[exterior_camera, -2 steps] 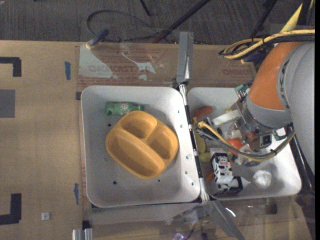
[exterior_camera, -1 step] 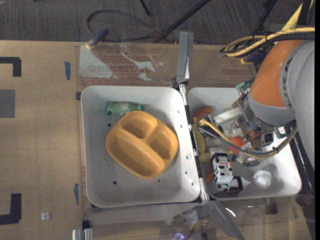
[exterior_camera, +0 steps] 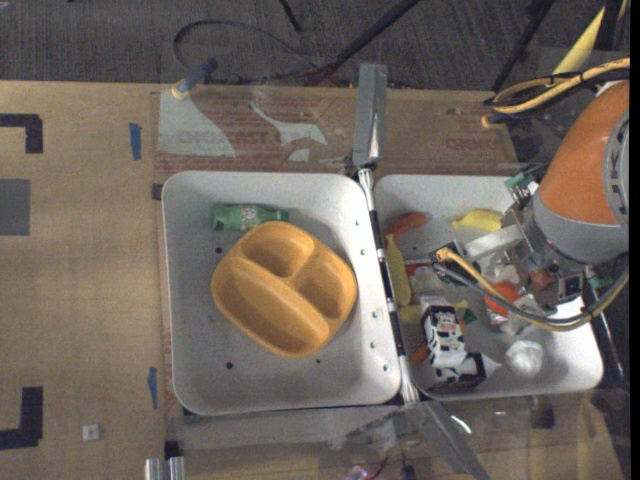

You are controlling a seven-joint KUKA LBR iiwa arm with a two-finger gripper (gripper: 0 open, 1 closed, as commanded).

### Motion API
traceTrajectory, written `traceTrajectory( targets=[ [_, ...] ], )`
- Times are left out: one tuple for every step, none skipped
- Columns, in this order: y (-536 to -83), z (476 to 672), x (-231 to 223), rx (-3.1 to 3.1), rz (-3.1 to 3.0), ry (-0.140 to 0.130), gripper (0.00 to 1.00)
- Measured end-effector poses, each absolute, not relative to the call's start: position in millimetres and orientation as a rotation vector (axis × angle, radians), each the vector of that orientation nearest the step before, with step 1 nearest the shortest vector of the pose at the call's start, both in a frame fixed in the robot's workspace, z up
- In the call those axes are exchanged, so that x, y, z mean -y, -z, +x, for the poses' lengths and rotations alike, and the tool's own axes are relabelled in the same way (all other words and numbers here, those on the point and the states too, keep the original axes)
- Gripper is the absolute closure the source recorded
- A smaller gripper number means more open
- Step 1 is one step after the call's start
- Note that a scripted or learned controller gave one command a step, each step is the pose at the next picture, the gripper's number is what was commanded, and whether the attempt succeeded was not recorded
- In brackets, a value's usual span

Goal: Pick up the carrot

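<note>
Carrot beneath hand

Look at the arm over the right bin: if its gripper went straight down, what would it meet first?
Probably the small orange piece lying under the gripper, possibly the carrot; depth is unclear, and cables partly hide that spot.

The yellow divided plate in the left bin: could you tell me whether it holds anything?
Empty: all compartments of the yellow divided plate show bare yellow surface.

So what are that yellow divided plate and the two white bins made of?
The yellow divided plate looks like moulded plastic: one even colour, rounded compartments, a soft sheen. The left bin and right bin also look like plastic, matte white, though coated metal can't be excluded.
</note>
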State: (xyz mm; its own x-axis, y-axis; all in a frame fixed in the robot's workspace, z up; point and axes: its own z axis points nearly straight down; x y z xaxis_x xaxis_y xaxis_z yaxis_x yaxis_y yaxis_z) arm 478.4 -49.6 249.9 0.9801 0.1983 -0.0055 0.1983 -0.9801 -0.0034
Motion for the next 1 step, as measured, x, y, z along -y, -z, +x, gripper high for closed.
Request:
traceTrajectory(
  targets=[
    [-190.0, 478.4, 38.9, 0.313, -3.124, -0.008, 1.0]
  ],
)
